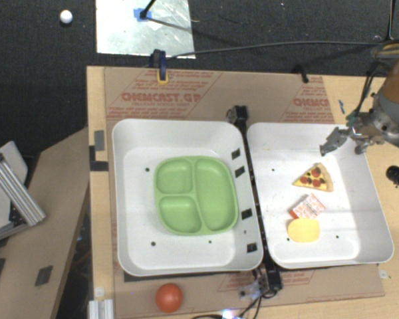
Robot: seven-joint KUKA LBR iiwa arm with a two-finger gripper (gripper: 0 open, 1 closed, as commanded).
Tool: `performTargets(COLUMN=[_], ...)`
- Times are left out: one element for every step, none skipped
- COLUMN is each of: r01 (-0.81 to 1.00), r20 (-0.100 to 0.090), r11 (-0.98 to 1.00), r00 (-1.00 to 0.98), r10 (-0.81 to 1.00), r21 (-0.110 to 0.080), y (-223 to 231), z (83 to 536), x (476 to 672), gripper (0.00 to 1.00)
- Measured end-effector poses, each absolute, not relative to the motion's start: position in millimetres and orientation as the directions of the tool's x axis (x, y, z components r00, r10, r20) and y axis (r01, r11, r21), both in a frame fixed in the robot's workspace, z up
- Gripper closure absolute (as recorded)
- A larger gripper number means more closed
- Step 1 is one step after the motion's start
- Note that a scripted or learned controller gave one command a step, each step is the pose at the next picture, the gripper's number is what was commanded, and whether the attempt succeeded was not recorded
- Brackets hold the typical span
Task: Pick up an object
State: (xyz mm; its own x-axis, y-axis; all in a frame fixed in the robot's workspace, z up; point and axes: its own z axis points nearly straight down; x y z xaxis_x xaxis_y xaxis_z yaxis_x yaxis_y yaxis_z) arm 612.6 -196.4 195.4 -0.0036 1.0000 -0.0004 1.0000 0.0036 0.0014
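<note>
Pizza slice (314, 177) lay in the right bin (366, 198), near its middle, a toy wedge with red dots on top. My gripper (344, 141) hung over that bin's upper part, at about one o'clock from the slice and apart from it. My two fingers stood spread, one toward nine o'clock and one toward three, and nothing sat between them; they touched no object that I could see. Just at six o'clock from the slice lay a small red-and-white packet (308, 207), and directly below that, touching or nearly touching it, a flat yellow round piece (303, 230). Those two sat close together, while the slice stood a little clear of them. The left bin (130, 198) held a green divided plate (195, 195) with three compartments. On the cardboard at seven o'clock from that bin rested an orange-red ball (169, 297). Nothing lay between my fingers and the slice.
</note>
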Motion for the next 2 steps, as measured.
performTargets(r01=[1.000, 1.000], r20=[0.000, -0.001], r11=[0.002, 0.002], r00=[-0.002, -0.002], r10=[1.000, 1.000], r21=[-0.001, 0.000], y=[-198, -205], z=[151, 103], x=[605.1, 610.6], gripper=[0.00, 0.00])
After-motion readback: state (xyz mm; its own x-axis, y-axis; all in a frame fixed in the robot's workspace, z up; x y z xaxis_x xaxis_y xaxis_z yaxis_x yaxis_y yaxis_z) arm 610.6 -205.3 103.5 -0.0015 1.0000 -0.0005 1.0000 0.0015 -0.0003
